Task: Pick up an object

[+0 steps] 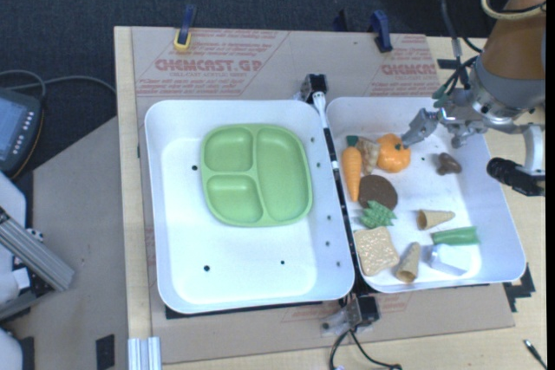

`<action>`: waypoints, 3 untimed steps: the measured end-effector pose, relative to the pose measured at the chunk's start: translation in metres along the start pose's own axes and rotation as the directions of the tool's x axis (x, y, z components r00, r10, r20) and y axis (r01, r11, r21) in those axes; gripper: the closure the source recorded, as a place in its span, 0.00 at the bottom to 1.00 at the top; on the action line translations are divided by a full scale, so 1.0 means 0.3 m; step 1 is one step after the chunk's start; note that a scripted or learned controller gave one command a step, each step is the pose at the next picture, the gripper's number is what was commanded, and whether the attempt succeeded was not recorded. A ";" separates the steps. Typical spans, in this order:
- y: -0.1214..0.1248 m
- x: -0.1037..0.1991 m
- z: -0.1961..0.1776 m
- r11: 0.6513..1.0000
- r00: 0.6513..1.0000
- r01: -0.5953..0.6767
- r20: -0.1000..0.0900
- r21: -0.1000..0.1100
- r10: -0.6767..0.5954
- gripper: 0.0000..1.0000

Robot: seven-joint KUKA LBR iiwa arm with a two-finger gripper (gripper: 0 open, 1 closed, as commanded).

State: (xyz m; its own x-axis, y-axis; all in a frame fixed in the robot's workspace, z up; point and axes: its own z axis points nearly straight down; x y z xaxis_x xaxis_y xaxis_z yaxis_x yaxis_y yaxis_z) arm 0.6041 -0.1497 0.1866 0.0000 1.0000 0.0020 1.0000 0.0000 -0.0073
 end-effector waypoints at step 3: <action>-0.028 0.016 0.303 1.000 1.000 -0.001 0.003 -0.008 0.001 1.00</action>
State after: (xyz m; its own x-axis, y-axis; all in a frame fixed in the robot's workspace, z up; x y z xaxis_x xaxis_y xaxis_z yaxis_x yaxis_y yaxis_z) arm 0.5951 -0.1446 0.0956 0.0013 1.0000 -0.0007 1.0000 -0.0013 0.0012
